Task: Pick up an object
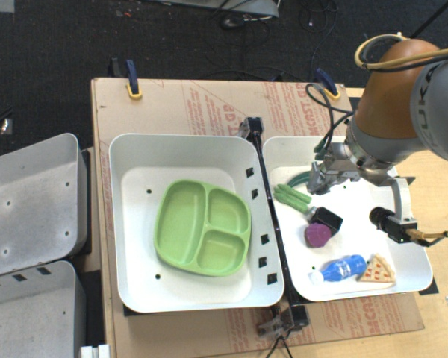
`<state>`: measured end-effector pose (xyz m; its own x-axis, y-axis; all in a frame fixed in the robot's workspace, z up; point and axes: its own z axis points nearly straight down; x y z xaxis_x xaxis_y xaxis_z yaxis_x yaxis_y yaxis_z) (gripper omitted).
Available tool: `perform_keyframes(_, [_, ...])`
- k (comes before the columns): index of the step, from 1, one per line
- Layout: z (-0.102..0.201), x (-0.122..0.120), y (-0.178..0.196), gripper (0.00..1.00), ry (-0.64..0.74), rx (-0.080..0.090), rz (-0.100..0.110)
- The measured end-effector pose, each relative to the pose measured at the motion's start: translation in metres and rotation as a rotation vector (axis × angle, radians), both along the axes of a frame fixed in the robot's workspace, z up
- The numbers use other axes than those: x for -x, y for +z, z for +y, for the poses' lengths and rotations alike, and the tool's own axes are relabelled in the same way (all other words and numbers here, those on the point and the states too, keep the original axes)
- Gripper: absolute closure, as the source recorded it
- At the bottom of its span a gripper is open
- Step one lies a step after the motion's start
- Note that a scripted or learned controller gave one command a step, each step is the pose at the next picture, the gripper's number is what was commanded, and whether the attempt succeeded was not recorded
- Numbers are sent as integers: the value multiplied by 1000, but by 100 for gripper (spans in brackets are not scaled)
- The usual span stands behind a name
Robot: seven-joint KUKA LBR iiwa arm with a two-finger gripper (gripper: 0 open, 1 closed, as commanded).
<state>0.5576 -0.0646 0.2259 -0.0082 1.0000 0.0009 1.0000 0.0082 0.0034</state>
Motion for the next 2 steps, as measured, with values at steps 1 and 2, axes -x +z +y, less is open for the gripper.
perform_keyframes(1, [49,-13,8,100,0,0,1])
perform_keyframes(2, [94,-25,3,100,-1,0,2])
